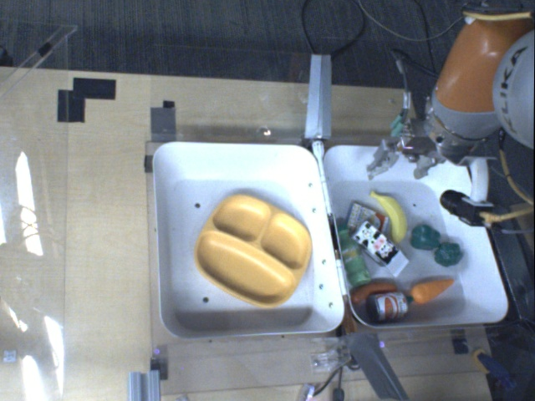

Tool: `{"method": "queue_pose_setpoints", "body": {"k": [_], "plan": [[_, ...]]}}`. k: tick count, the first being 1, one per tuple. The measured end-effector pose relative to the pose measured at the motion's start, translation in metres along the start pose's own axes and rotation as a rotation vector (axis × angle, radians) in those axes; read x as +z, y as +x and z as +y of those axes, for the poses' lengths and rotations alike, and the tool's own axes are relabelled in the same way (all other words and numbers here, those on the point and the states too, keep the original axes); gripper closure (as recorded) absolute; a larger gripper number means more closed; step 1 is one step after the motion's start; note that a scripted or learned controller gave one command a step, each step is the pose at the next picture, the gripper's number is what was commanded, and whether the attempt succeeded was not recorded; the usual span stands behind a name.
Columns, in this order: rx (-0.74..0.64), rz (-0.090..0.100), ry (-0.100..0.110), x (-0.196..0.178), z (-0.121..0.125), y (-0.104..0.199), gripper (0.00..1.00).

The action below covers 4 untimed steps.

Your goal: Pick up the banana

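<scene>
Pale wood makes up the surface, and two shallow white bins sit side by side on it. The left bin carries a big yellow moulded piece, shaped like a loaf with three rounded lobes, lying near its middle. The right bin is the crowded one. The grey arm with its orange band comes in from the right, and its pincer hangs over the far end of that bin, its fingers spread apart with nothing between them. Just below it, near the middle of the right bin, the banana lies curved on the white floor, clear of the pincer. A black-and-white patterned box sits touching the banana's lower end. Two teal pieces rest to the right. An orange carrot lies near the front wall, beside a dark can.
</scene>
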State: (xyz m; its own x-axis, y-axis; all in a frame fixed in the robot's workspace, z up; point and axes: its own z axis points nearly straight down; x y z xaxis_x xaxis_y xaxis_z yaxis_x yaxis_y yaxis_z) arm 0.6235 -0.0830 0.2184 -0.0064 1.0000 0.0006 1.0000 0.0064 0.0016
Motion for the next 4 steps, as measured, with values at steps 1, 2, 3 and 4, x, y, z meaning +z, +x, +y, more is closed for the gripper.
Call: {"method": "queue_pose_setpoints", "body": {"k": [1,2,3,4], "plan": [[-0.027,-0.001,-0.004,0.124,-0.008,-0.046,0.00],[-0.078,-0.001,-0.007,0.131,-0.018,-0.064,0.00],[-0.080,0.001,-0.013,0.120,-0.016,-0.063,1.00],[-0.080,0.001,-0.013,0.120,-0.016,-0.063,0.00]]}}
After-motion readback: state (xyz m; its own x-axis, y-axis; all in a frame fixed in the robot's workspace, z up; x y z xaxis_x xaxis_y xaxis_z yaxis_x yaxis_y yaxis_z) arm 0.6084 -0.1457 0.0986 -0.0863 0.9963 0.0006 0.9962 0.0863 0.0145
